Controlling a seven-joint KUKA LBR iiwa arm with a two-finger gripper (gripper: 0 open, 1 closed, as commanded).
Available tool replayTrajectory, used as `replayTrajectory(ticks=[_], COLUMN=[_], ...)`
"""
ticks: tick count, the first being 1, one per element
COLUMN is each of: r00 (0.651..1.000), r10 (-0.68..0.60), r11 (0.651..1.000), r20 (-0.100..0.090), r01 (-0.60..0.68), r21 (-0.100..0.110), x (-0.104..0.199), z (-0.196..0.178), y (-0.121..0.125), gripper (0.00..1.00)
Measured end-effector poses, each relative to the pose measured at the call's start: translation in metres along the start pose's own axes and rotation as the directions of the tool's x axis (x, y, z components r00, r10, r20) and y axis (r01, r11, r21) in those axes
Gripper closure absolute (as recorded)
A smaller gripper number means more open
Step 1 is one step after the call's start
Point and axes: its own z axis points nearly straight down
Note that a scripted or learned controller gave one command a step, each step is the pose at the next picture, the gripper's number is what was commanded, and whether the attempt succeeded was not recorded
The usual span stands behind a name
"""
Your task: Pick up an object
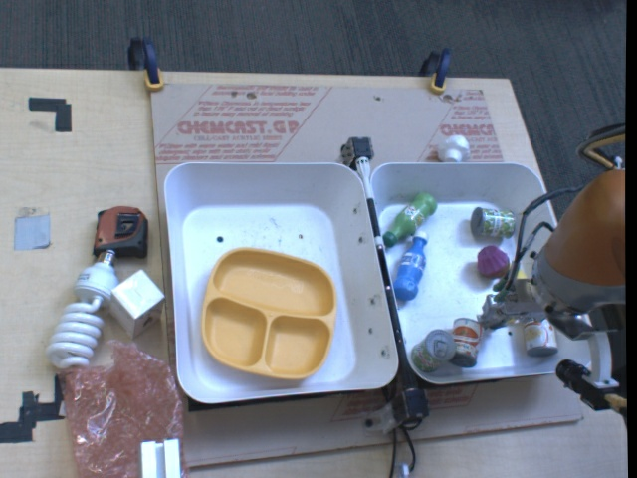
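At the near rim of the right-hand shallow white bin (438, 374), a grey-topped round tin (434, 349) lies beside a small red-and-white labelled can (465, 338), the two touching or nearly so. Just to their right, the end effector (506, 312) is low inside the bin, near a pale little jar (539, 338); whether it is spread or pressed together I cannot tell, as the wrist and cables hide it. Nothing can be seen pinched in it.

I judge the step in hand to be the descent toward a pick, with the can or the jar the likeliest target. The next move calls for settling squarely over one item, closing, then lifting straight up clear of its neighbours.

Farther in lie a magenta crumpled lump (492, 261), a blue plastic bottle (409, 268), a green plastic bottle (410, 217) and a green-labelled tin on its side (493, 223). The left bin (189, 267) holds a yellow three-compartment tray (269, 312).
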Motion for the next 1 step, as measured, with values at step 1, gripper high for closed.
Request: replayTrajectory(ticks=[1], r00=[1.0], r10=[0.002], r11=[1.0], r20=[0.0], r01=[-0.002], r21=[-0.002], x=[-0.0003], z=[-0.0098], y=[0.0011], gripper=[1.0])
